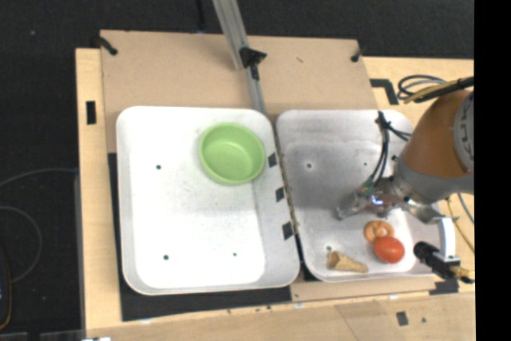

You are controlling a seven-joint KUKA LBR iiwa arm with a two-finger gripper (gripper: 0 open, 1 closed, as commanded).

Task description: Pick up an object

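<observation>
Red and round, a tomato [389, 250] sits at the right bin's [319, 140] near corner beside an orange lump [377, 231] and a tan cone [346, 261]; the cone's long axis runs left-right, tip right. The gripper [361, 204] hangs just above them, probably lining up a pick; its opening I cannot tell. A green bowl [232, 154] rests upright in the left bin [152, 204].

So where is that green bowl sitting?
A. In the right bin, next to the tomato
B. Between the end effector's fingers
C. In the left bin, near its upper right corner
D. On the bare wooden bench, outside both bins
C: the green bowl rests inside the left bin, toward its upper right corner, well apart from the end effector over the right bin.
</observation>
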